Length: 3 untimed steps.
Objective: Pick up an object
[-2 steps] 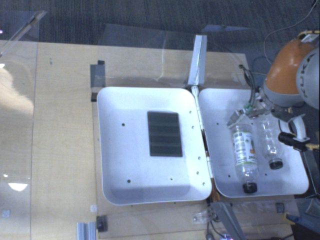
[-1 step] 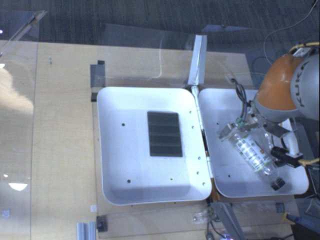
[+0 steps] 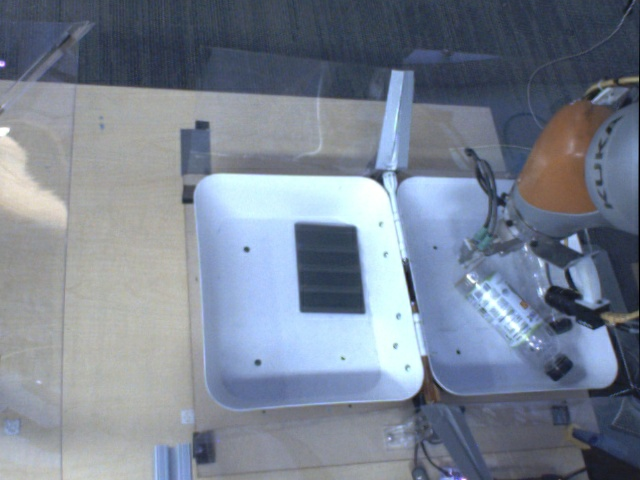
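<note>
step: I've got gripper [image 3: 500,243] over clear bottle [image 3: 507,310] in right bin [image 3: 440,268] | claw: can't tell | next: I'd descend, centre on btl, close.

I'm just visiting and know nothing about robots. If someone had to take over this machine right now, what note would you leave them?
Hand: low over the right bin, at the upper end of a clear plastic bottle. Whether it is open or shut can't be made out.
Bottle: lying on its side in the right bin, dark cap toward the near corner.
Left bin: holds a dark ridged rectangle.
Done: arm has reached the bottle.
Left: a confirmed grip and lift.
</note>
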### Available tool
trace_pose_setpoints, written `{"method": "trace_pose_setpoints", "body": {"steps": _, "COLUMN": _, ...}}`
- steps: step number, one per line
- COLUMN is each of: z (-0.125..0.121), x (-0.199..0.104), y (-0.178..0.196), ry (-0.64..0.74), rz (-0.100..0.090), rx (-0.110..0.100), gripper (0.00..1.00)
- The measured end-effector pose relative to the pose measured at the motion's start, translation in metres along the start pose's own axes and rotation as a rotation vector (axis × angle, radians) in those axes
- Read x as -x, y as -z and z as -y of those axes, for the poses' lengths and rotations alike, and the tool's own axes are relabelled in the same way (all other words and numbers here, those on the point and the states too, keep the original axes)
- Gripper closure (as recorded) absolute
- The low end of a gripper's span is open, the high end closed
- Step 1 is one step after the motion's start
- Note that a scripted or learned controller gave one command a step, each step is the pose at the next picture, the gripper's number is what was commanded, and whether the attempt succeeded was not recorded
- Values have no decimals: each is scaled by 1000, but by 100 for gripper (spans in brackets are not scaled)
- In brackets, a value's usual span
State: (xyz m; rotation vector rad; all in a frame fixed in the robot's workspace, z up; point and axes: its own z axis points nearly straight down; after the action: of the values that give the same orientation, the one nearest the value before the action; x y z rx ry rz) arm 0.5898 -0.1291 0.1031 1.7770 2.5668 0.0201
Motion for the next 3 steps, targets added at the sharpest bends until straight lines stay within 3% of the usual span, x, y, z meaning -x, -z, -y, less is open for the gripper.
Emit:
{"method": "trace_pose_setpoints", "body": {"steps": 1, "z": 25, "x": 12, "y": -12, "ry": -187, "rz": -1, "rx": -3, "gripper": 100}}
{"method": "trace_pose_setpoints", "body": {"steps": 2, "z": 27, "x": 13, "y": -13, "ry": -189, "rz": -1, "rx": -8, "gripper": 0}}
{"method": "trace_pose_setpoints", "body": {"steps": 3, "z": 21, "x": 11, "y": 1, "ry": -182, "rz": 2, "rx": 6, "gripper": 100}}
